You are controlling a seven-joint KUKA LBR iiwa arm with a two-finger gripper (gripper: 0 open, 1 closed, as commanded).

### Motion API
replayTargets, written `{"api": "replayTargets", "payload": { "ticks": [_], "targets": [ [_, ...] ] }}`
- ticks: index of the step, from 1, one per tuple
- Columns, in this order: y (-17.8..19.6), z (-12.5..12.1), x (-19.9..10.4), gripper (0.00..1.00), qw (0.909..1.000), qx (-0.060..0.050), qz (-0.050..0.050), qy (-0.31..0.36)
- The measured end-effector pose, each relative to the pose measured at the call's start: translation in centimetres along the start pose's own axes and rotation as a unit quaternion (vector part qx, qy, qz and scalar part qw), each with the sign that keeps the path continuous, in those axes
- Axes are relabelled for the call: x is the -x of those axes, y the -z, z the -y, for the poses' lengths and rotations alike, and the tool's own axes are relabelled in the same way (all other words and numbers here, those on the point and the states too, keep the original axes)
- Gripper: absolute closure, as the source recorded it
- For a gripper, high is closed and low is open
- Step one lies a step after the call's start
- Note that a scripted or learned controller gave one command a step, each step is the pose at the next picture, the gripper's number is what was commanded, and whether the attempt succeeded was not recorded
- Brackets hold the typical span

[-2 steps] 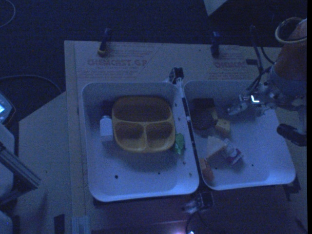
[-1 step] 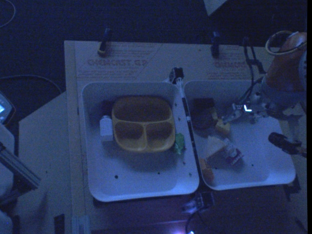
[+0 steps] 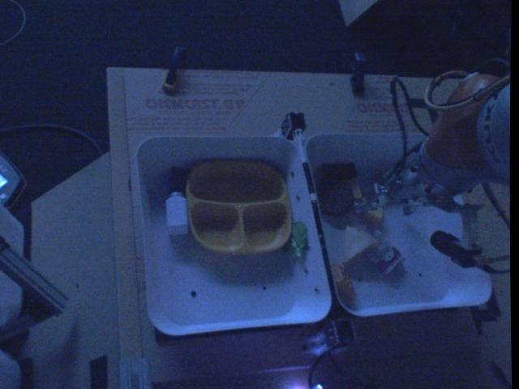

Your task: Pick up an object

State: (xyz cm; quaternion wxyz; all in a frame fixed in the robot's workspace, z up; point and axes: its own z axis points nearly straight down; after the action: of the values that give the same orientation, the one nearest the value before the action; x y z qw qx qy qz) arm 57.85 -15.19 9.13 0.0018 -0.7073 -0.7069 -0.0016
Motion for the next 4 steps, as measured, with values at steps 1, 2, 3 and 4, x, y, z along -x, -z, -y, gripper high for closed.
{"api": "replayTargets", "payload": {
  "ticks": [1, 2, 3, 4],
  "targets": [
    [1.6, -0.3, 0.1, 1.00, 1.0000, 0.006, 0.002, 0.000],
    [6.2, -1.2, 0.0, 1.00, 1.0000, 0.003, 0.004, 0.001],
    [10.6, -1.5, 0.1, 1.00, 1.0000, 0.004, 0.004, 0.001],
    [13.6, -1.7, 0.1, 1.00, 1.0000, 0.003, 0.004, 0.001]
  ]
}}
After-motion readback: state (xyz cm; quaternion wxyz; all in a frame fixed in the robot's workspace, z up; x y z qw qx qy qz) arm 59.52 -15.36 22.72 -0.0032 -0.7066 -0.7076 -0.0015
